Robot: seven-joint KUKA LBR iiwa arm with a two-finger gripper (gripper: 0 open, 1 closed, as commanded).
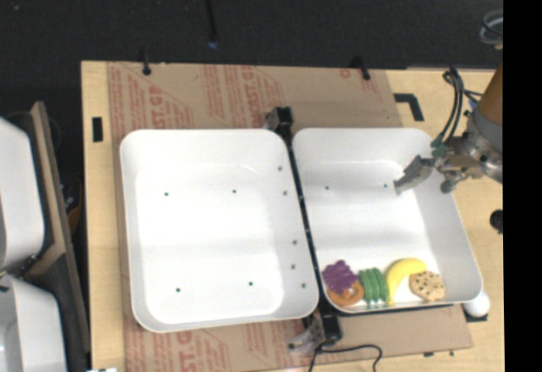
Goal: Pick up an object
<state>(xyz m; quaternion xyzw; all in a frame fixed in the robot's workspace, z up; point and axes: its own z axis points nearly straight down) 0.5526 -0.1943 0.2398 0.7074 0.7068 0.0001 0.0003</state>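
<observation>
Claw (430,174) at the right side of the frame, hanging above the upper right part of the right-hand bin (364,146), fingers spread wide with nothing between them: one grey finger pointing left toward the bin's middle, the other shorter and nearer the wrist. Well apart from anything worth grabbing.

Pickable things bunched along the lower edge of that same bin, lower right of the frame: purple grapes (340,276) over an orange disc (345,297), a green ribbed piece (373,286) (perhaps a toy pea pod, hard to say), a yellow banana (404,270), and a speckled cookie (426,284). All touching or nearly so, and pressed close to the bin wall.

Best approached by travelling down the frame first, then descending straight over one item. Cookie or banana probably the easier pick, lying at the outer end of the row. Fingers better aligned across the narrow width, clear of the wall, to avoid nudging neighbours.

Likely hard moulded plastic, smooth and a little slippery; banana curved, cookie flat and round, grapes knobbly. Bins glossy white, shallow, with rounded corners; left bin (203,150) beside it on the brown cardboard-covered table (212,95).
</observation>
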